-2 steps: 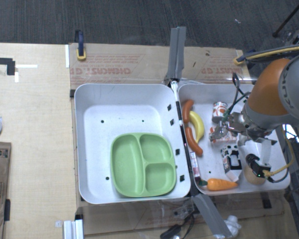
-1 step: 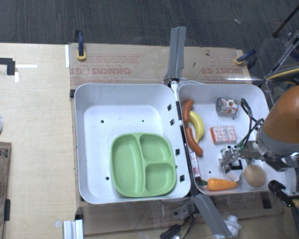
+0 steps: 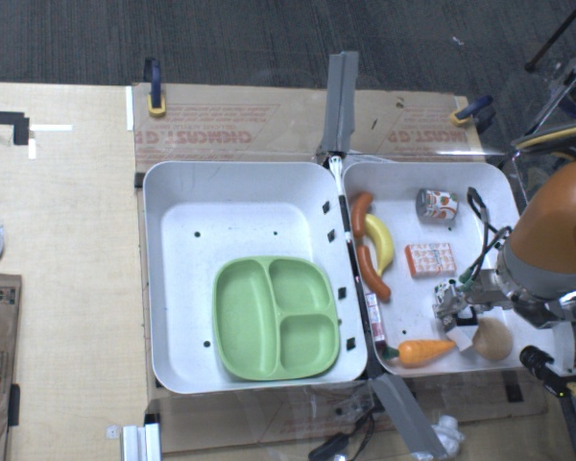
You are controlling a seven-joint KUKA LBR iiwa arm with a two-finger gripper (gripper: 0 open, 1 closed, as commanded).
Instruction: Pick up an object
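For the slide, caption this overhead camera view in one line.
KUKA arm's gripper poised low in the right bin above a carrot, with a green divided plate in the left bin.

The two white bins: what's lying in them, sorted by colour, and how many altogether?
Green: 1, plate
Orange: 3, two sausages and carrot
Yellow: 1, banana
Red and white: 2, can and packet
Tan: 1, ball
Total: 8
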